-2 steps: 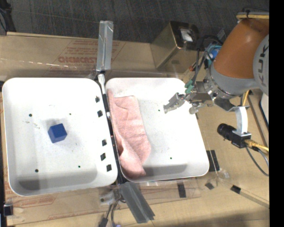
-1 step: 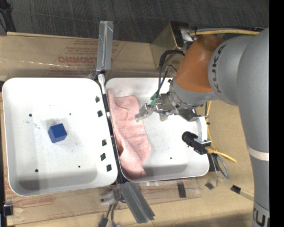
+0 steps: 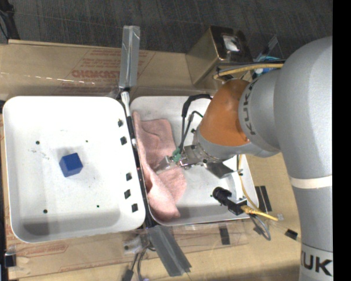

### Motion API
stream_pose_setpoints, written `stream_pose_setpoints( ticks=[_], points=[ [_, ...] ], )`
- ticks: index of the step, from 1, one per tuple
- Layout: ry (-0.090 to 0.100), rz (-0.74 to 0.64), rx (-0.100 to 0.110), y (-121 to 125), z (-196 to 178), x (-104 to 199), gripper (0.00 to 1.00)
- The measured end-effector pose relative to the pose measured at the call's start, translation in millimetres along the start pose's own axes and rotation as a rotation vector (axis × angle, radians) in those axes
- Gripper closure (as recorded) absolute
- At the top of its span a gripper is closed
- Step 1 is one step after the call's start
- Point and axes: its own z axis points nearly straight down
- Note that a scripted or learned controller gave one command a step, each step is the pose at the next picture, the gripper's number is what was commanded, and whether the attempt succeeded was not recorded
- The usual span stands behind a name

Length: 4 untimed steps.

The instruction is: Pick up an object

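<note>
Dark grey floor (image 3: 76,4) fills the top, from 10 o'clock to 1 o'clock. Below it is the counter (image 3: 58,63), covered with brown cardboard.

At 9 o'clock sits the left bin (image 3: 23,116). It is white and shallow. A small blue cube (image 3: 71,164) lies flat close to the middle of it, well apart from every wall. A few tiny dark dots mark the bin floor around it.

A grey metal bar (image 3: 130,51) points up toward 12 o'clock from the spot where the two bins meet.

The right bin (image 3: 196,206) sits just beside the left one, near the middle of the view. A pink cloth (image 3: 161,174) lies in it, crumpled. It runs along the bin's 9 o'clock wall from the top down toward 6 o'clock.

The claw (image 3: 178,157) is down in the right bin, at the cloth's 3 o'clock edge, right by the cloth or touching it. I cannot tell if the claw is apart or together, and I cannot tell if it has hold of the cloth.

The grey arm (image 3: 292,116) comes in from 3 o'clock, with its orange band (image 3: 222,119) just above the claw. A tan box (image 3: 219,48) stands at 1 o'clock, behind the right bin.
</note>
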Motion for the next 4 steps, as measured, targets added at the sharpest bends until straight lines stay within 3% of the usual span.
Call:
stream_pose_setpoints(
  ticks=[1, 2, 3, 4],
  points=[
    [0.0, -0.04, 0.001, -12, 1, 19, 0.0],
    [0.0, -0.047, 0.002, -11, -9, 20, 1.0],
    [-0.002, -0.191, -0.004, 11, -126, 47, 1.0],
    [-0.002, -0.19, -0.003, 11, -126, 47, 0.0]
  ],
)
